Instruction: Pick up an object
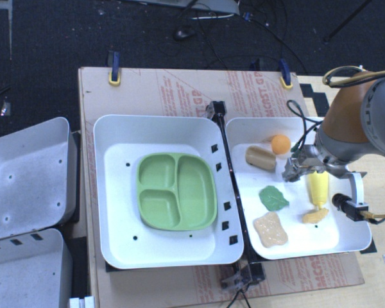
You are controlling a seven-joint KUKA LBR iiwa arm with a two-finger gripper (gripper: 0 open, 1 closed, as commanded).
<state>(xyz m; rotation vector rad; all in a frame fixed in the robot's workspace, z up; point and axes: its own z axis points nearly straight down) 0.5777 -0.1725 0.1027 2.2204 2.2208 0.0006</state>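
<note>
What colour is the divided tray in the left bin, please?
Light green tray, in the camera view.

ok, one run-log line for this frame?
phase: reach | end effector: low in right bin, beside yellow bottle | holding: nothing seen | left bin: green tray

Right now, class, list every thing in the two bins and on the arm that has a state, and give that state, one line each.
Green divided plate: flat in the left bin, nothing in its compartments.
Orange ball: resting in the right bin.
Tan cylinder: lying on its side.
Yellow bottle: lying down.
Green piece: lying flat.
Beige piece: lying flat.
Gripper: low over the right bin.
</note>
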